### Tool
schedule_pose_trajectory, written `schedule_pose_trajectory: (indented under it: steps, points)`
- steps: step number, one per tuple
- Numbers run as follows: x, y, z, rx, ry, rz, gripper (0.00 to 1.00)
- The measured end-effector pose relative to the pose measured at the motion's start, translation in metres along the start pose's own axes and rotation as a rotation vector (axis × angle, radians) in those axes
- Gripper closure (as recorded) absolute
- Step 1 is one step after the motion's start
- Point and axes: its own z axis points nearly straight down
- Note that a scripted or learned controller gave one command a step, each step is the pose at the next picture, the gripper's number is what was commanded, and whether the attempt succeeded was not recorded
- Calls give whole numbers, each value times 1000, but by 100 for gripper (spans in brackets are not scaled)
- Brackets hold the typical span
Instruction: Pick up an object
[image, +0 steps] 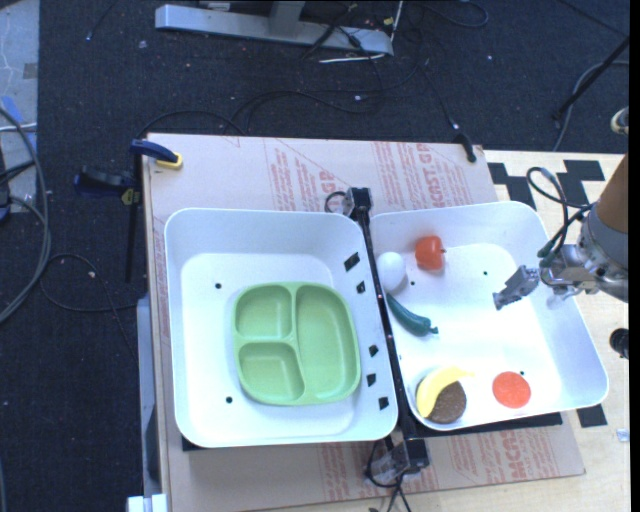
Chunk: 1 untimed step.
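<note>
My claw (520, 287) hangs above the right bin (575, 345), toward its 3 o'clock side, and I see nothing between its tips; if it is released or clenched, I cannot tell from here. No object is chosen for me, so every loose thing in this bin is a candidate. The orange ball (430, 252) lies at 11 o'clock from my claw, with the white ball (390, 267) just beside the dividing wall. The teal piece (410, 315) lies at 9 o'clock. The red disc (511, 389) is at 6 o'clock, and the yellow and brown piece (444, 394) is near it. The green divided plate (296, 343) sits alone in the left bin (190, 320), far at 9 o'clock. I judge the red disc or the orange ball easiest, since each lies apart from the walls.
</note>
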Motion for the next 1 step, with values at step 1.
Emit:
schedule_pose_trajectory:
  steps: [1]
  points:
    - [-4,-15,9,1,0,1,0]
